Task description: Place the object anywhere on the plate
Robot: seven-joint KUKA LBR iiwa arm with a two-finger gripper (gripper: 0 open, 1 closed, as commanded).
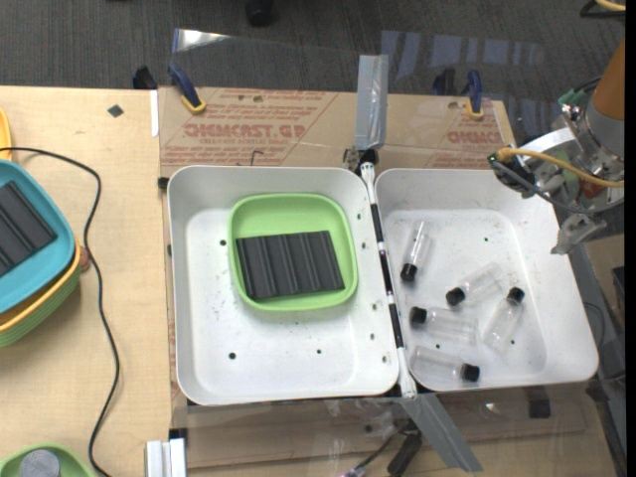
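Here the counter [79,366] carries two shallow white bins side by side. The left bin [199,346] holds a green square plate [293,210] with a dark ribbed mat [291,264] lying flat on it. The right bin [556,346] holds five clear plastic vials with black caps, all lying on their sides. One vial [414,246] lies toward the bin's upper left, near the divider. A second vial [475,284] sits near the middle, and a third vial [505,318] lies just right of it. A fourth vial [442,322] lies below the middle, with a fifth vial [442,365] near the front edge. The arm [606,117] enters at the right edge, above the right bin's far right corner. The end effector [576,229] hangs over the bin's right rim, well apart from every vial; whether it is wide or narrow I cannot tell. At the counter's left edge sits a teal tray [40,256], and a black cable [99,296] runs past it.
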